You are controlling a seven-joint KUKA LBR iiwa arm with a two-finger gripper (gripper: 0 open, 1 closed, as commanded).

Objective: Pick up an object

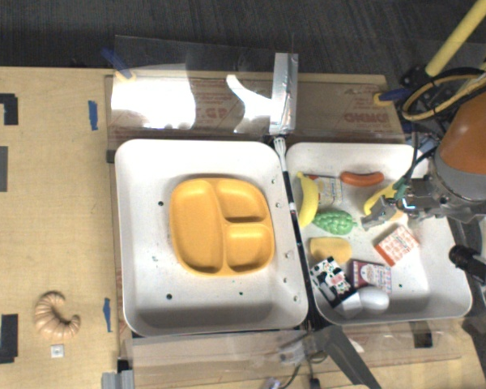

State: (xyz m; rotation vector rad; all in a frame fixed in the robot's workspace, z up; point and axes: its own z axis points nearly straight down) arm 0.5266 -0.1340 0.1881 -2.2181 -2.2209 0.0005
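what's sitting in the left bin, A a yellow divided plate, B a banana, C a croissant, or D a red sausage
A: a yellow divided plate lies in the left bin; the banana and sausage are in the right bin, and the croissant is on the bench.

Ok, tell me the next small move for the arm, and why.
Probably a short descent straight down. The end effector hovers in the right bin, above bare floor between the green object and the red-and-white packet, close to a small yellow piece, the nearest thing to grasp.
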